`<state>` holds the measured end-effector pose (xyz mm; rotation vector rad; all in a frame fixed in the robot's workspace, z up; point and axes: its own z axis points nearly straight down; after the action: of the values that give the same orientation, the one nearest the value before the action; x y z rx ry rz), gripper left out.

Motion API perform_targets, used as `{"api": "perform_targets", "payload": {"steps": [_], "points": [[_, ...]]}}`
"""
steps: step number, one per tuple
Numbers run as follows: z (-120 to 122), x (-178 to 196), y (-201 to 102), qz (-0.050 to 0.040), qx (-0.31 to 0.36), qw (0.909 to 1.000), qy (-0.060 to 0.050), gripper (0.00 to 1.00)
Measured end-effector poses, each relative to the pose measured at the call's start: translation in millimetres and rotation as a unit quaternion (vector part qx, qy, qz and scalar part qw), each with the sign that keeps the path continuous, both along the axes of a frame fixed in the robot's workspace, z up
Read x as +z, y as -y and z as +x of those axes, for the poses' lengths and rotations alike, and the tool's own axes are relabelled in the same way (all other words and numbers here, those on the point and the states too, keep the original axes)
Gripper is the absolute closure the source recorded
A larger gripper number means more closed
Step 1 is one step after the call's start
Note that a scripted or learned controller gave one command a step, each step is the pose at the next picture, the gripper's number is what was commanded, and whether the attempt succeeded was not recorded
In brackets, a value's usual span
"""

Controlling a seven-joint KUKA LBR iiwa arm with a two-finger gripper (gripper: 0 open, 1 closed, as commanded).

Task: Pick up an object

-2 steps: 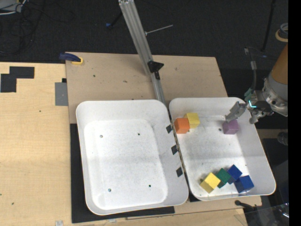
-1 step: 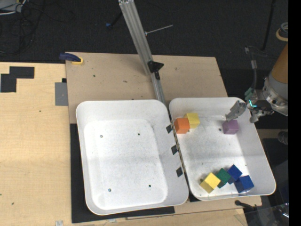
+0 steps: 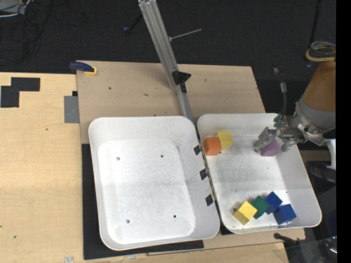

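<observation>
My gripper (image 3: 274, 140) hangs over the upper right part of the right bin (image 3: 307, 199), below the grey wrist and orange band. It looks open, its two fingers spread apart. A small purple block (image 3: 269, 149) lies just under and between them, closer to the left finger, and seems to rest on the bin floor. An orange block (image 3: 212, 146) and a yellow block (image 3: 224, 139) sit side by side at the bin's upper left. Near the front edge lie another yellow block (image 3: 245, 212), a green block (image 3: 260, 206) and two blue blocks (image 3: 279, 207).
The left bin (image 3: 104, 130) stands beside the right one, joined by black clips. A slanted aluminium bar (image 3: 163, 45) rises behind the bins. Dark floor and cables lie past the bench at the back and right.
</observation>
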<state>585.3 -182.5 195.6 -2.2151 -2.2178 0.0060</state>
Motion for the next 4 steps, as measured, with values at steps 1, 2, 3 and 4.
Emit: {"api": "perform_targets", "payload": {"steps": [1, 2, 3, 4], "points": [[-4.6, -64.4, -3.5, 0.0003, -0.001, 1.0, -0.001, 0.0], [-3.9, -104.9, -4.2, -0.001, -0.002, 1.0, 0.004, 0.0], [-4.2, -94.4, -3.3, -0.0007, -0.005, 1.0, 0.003, 1.0], [-0.3, -51.8, -3.1, -0.0012, -0.001, 1.0, 0.005, 1.0]]}}
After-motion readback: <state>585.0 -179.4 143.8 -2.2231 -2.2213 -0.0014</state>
